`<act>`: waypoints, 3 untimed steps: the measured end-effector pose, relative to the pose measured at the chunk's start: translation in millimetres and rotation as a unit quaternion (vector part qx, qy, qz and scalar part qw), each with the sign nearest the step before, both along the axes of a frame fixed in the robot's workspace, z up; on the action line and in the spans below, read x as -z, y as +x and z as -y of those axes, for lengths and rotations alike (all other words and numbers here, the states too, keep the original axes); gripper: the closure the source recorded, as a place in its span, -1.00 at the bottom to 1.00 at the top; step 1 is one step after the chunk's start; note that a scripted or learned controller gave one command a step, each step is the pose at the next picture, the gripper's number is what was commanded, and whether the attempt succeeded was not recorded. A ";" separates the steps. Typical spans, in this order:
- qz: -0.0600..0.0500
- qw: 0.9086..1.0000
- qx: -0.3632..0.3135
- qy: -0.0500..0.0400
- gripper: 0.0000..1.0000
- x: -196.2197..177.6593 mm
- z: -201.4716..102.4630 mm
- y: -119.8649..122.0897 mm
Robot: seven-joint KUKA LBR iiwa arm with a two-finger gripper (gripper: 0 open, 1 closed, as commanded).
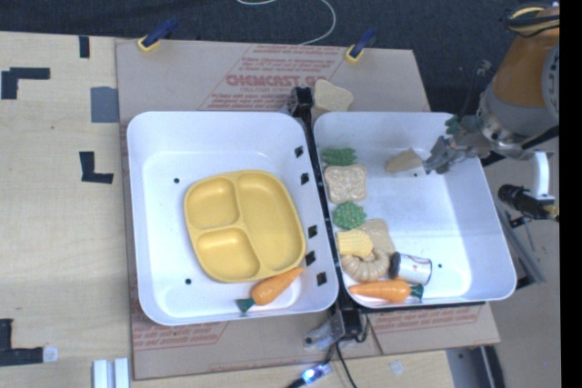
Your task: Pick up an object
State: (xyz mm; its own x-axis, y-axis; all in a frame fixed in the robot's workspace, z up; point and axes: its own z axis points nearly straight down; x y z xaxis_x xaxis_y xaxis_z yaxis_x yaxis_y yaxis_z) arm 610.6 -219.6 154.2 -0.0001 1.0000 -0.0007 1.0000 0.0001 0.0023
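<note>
Camera view is showing the gripper [435, 159] hovering in the right bin [473, 223], jaws apparently grasping a tan piece [403, 163], which is needing a straight, slow lift.

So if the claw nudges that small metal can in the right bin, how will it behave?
The can lies on its side, so it would probably roll. Its shiny surface suggests it is stiff and somewhat slippery. The carrot touching it may block it.

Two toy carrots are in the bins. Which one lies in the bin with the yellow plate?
The carrot in the left bin, just below the yellow plate near its lower right corner. The other carrot lies along the right bin's near edge.
</note>
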 end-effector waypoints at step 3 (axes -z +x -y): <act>-0.002 1.000 -0.003 0.001 1.00 -75.9 -57.4 5.2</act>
